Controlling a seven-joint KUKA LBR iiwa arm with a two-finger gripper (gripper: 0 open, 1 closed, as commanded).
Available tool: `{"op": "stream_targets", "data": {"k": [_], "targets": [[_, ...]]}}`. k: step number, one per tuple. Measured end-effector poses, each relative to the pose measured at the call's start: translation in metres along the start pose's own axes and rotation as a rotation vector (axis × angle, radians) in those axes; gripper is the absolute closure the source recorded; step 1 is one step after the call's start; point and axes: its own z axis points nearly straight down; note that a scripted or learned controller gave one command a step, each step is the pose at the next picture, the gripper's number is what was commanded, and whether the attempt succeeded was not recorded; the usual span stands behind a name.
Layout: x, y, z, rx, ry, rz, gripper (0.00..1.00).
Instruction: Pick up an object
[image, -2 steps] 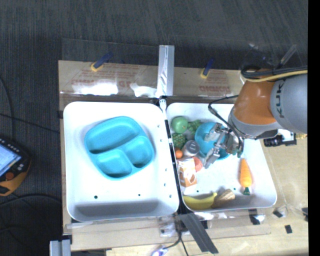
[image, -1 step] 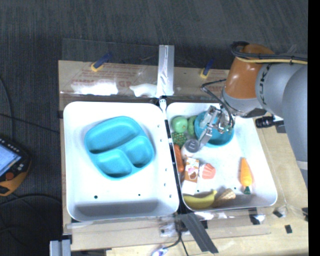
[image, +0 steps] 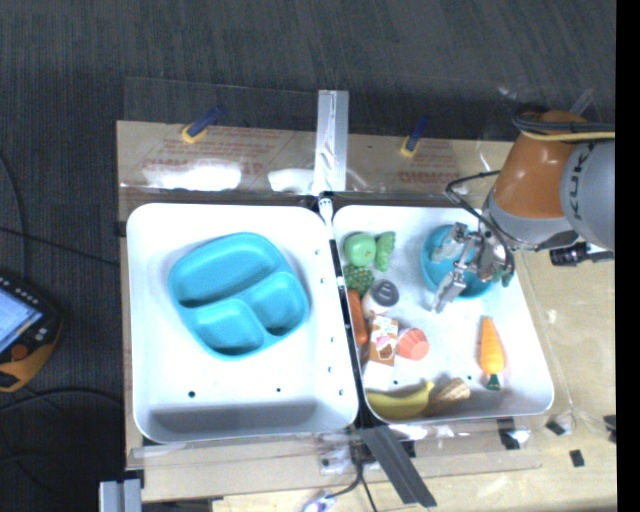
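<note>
Grey KUKA arm with orange band above the wrist (image: 540, 185) reaches in from the right over the right bin's far-right corner, wrist angled down and left, metal two-finger gripper (image: 447, 292) low inside that bin near its far edge, fingers parted slightly, nothing visible between them.

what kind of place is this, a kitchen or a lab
Most likely a robot lab bench: a grey and orange arm reaches over two white bins, toy food like a banana and carrot fills one, and clamps hold the board.
</note>
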Motion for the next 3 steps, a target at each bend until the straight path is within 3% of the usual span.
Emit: {"op": "stream_targets", "data": {"k": [1, 2, 3], "targets": [[0.036, -0.046, 0.004, 0.001, 0.006, 0.008, 0.0], [0.031, -0.042, -0.01, 0.0, -0.006, 0.003, 1.0], [0.034, -0.043, -0.005, 0.001, 0.003, 0.004, 0.0]]}}
